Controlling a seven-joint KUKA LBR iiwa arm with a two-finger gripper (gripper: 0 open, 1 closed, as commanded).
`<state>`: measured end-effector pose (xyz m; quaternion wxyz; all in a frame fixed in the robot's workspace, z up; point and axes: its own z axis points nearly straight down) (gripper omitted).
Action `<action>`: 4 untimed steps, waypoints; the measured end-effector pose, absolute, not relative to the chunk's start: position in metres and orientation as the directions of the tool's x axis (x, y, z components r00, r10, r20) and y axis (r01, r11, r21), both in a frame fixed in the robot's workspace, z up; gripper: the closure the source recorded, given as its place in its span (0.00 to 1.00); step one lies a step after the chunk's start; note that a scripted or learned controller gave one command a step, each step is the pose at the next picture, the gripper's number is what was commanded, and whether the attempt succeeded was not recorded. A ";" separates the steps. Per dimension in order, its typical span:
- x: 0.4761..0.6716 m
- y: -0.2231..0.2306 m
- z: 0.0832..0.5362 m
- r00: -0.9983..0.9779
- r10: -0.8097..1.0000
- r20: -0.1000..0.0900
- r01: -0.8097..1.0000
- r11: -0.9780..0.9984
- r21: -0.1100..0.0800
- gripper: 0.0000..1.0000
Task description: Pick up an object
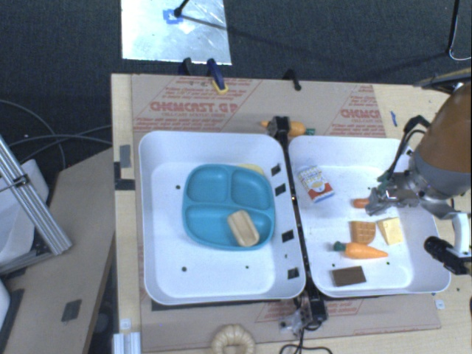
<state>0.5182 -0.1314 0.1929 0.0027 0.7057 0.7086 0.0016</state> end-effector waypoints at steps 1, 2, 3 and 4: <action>0.520 -0.131 0.226 -0.005 1.000 -0.001 1.000 0.005 0.004 1.00; 0.551 -0.082 0.217 -0.009 1.000 0.000 1.000 0.009 0.004 1.00; 0.586 -0.029 0.224 -0.010 1.000 0.001 1.000 0.010 0.005 1.00; 0.607 0.018 0.216 -0.009 1.000 0.001 1.000 0.009 0.003 1.00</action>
